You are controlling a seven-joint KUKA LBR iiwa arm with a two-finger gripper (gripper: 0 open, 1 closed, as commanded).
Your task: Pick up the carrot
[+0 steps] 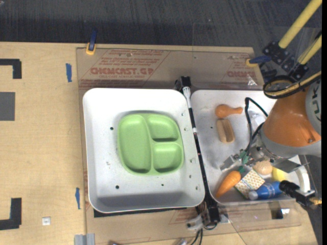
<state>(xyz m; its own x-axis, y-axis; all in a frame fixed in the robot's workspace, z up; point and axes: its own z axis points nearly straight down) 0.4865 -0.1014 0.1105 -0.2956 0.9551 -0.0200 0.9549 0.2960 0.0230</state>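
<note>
1. The arm's orange band (294, 124) hangs over the right bin (204, 137), and the gripper (244, 161) sits below it, among the toys in the near half of that bin.
2. The fingers (231, 162) are small and dark against the clutter, and I cannot tell whether they are spread or pressed together.
3. The carrot (228, 182) lies flat on the bin floor just below and slightly left of the fingers, its orange tip pointing toward the bin's near-left corner and its green top (244, 170) turned up toward the gripper.
4. The green top is right beside the fingers; whether they touch it is not clear, and nothing shows between them.
5. Right of the carrot, touching it, lies a patterned block (250, 182), and beyond that a blue-and-white bottle (265, 191) and a yellow toy (279, 174).
6. Above the fingers, well apart, lie a tan bread-like piece (225, 131) and an orange pear-shaped toy (227, 110).
7. Far left of the fingers, the left bin (97, 137) holds a green divided plate (150, 143).
8. Both bins rest on the cardboard-covered surface (41, 137).
</note>
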